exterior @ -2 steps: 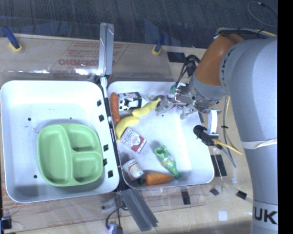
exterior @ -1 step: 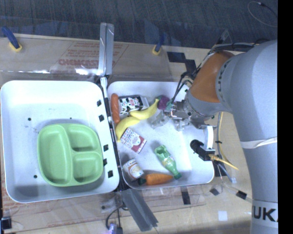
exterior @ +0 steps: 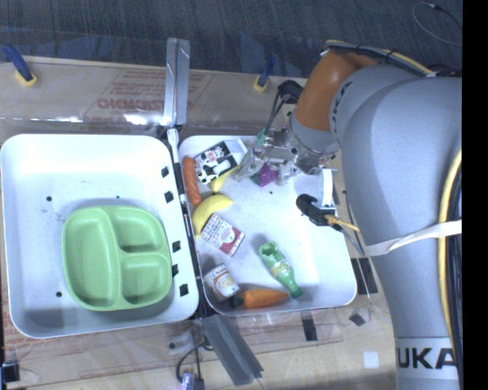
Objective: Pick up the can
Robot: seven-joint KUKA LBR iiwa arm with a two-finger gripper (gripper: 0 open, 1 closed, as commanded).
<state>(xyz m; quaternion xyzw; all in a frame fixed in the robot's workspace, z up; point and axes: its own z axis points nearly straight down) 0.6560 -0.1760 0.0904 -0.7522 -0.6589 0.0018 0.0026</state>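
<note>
The can (exterior: 222,282), small with a red and white label, lies near the front left corner of the right bin (exterior: 342,276). My gripper (exterior: 266,162) is low over the bin's far end, directly above a small purple item (exterior: 267,175). It is well away from the can, which lies free toward the near left. The grey arm with its orange band (exterior: 325,88) reaches in from the right.
Around the can lie a carrot (exterior: 264,298), a green bottle (exterior: 279,270) and a red-white packet (exterior: 222,236). Farther back are a banana (exterior: 211,208), an orange stick (exterior: 192,181) and a black-and-white carton (exterior: 215,162). The left bin (exterior: 32,161) holds a green divided plate (exterior: 118,256).
</note>
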